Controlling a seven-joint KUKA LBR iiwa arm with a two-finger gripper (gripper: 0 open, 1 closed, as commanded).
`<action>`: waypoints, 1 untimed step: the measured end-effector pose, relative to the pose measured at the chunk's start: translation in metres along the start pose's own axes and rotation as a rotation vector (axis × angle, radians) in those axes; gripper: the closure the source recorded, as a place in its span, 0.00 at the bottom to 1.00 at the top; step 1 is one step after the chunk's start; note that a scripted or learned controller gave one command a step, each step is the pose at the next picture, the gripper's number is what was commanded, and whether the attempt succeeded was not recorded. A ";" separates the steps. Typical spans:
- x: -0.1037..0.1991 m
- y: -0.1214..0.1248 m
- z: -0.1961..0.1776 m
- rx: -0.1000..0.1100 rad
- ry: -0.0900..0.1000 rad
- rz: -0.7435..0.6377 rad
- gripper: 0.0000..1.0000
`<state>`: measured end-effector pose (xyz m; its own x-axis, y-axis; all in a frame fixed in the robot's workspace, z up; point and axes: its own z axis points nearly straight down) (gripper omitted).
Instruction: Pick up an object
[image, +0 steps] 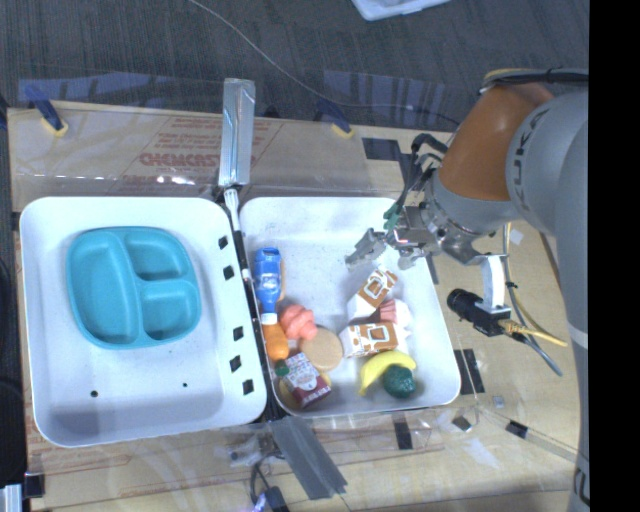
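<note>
Bins: two; left bin (40, 330) holds one blue divided tray (133, 283), right bin (320, 215) holds the loose items.
Items in right bin: one blue bottle (266, 276), one orange piece (276, 341), one pink piece (298, 322), one round cookie (325, 349), one banana (378, 368), one green item (400, 382), one red packet (306, 381), two or three brown-and-white cartons (377, 288).
Gripper (378, 243): above the right bin's upper right, fingers spread, nothing between them.
Nearest object: topmost carton, just below the gripper, apart from it.

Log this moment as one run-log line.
gripper: open, over right bin, nothing held | toys clustered at bin's front | blue tray: left bin | pick: not yet done
</note>
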<state>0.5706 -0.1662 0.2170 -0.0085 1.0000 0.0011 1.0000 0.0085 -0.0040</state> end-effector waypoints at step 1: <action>-0.004 -0.056 0.113 -0.001 0.000 -0.033 0.00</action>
<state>0.5146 -0.1708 0.1042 -0.0419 0.9991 0.0017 0.9991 0.0419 -0.0025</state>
